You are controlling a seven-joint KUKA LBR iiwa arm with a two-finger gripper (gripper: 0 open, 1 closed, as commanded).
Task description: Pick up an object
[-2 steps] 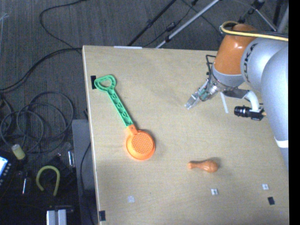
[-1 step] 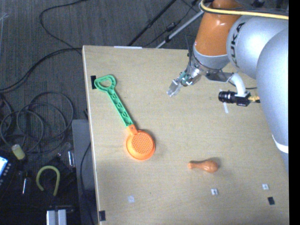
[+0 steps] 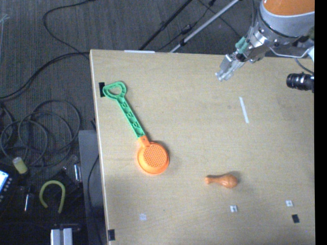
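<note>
A toy sieve lies on the tan bench top at the left, its orange mesh head (image 3: 152, 158) nearest the front and its green handle (image 3: 127, 112) running up toward the back left. An orange drumstick-shaped toy (image 3: 223, 180) rests near the front, right of centre. A thin white stick (image 3: 244, 109) lies further back on the right. My gripper (image 3: 222, 75) hangs over the back right part of the bench, slanting down to the left from the orange-banded wrist (image 3: 286, 4). It is well apart from all three objects, with the white stick closest.
The bench's left edge (image 3: 97, 152) drops to a dark carpet strewn with cables (image 3: 46, 121) and small gear. A black device (image 3: 300, 80) juts in at the right. Small markers (image 3: 234, 208) dot the front of the bench. Metal rods (image 3: 214, 14) cross behind it.
</note>
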